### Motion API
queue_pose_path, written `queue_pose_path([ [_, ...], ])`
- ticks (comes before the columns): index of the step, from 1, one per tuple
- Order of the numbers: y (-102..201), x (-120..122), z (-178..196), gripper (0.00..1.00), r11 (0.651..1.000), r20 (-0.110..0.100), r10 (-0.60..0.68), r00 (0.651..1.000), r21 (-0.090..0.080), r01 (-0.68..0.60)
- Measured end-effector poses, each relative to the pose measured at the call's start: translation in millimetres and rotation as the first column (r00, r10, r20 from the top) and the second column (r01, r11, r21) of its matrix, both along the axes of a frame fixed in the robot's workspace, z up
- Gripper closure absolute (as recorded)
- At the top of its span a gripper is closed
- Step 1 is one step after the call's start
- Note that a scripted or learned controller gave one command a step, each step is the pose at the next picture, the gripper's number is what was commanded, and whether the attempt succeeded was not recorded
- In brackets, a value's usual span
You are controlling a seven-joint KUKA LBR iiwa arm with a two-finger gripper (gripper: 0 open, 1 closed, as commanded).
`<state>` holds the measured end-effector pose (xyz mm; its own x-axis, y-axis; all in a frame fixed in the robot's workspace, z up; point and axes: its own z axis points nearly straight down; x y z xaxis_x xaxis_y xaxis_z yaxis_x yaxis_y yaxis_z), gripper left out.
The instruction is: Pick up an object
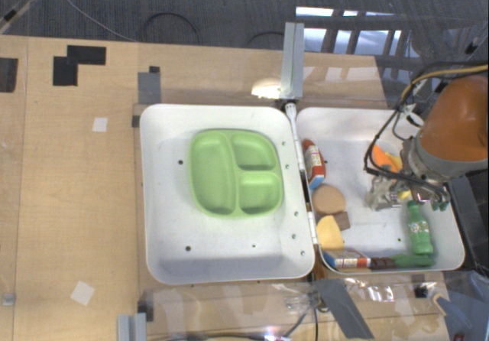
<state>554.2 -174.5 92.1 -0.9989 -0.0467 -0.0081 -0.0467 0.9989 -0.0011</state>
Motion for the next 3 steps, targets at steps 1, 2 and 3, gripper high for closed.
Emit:
queue_pose_path([
  [1, 0, -1, -1, 0.00, 1.000, -0.003, 0.001, 1.000, 0.001, -0.001],
  [2, 46, -48, -1, 0.00, 0.983, 0.018, -0.186, 0.982, -0.001, 0.186],
  [3, 60, 39, -3, 0.00, 0.996, 0.010, -0.087, 0.996, 0.000, 0.087],
])
